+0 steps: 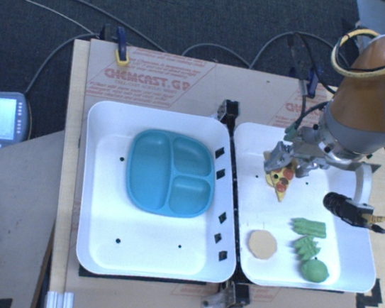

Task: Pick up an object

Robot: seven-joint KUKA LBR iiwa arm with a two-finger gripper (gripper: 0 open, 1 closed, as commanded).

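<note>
Here the gripper [281, 171] hangs low in the right bin [354, 271] over a pizza slice [280, 184] — touching it, it seems — but how wide the fingers stand I cannot tell.

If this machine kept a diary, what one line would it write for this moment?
phase: reaching | gripper: over pizza slice toy, right bin | grasp: unconfirmed | also there: tan disc, green toys | left bin: blue tray

Single fixed camera above bench, slanted down on both bins [90, 192]
</note>
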